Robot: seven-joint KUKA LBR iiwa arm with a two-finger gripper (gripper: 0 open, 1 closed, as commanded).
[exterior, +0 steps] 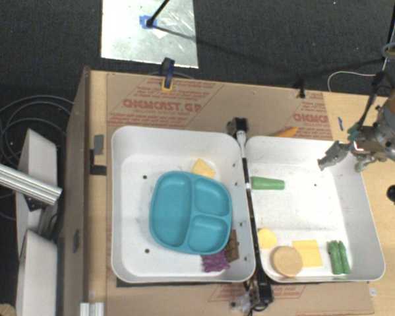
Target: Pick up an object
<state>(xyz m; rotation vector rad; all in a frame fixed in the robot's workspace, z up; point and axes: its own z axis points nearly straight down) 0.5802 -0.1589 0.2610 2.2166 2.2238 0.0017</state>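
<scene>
My gripper (346, 159) hangs over the back right corner of the right bin (354, 195), fingers spread open with nothing between them. Below it in that bin lie a green cylinder (267, 184) near the left wall, and along the front a yellow round piece (267, 238), a tan disc (287, 260), a yellow square slice (307, 252) and a green bean pod (339, 256). The left bin (127, 183) holds a teal divided plate (191, 212), a yellow wedge (203, 167) behind it, and a purple piece (213, 262) beside a brown piece (233, 247) at the front.
An orange carrot-like piece (286, 132) lies on the cardboard behind the right bin. A black clamp bar (244, 170) runs along the divide between the bins. Cables trail from the arm at the upper right.
</scene>
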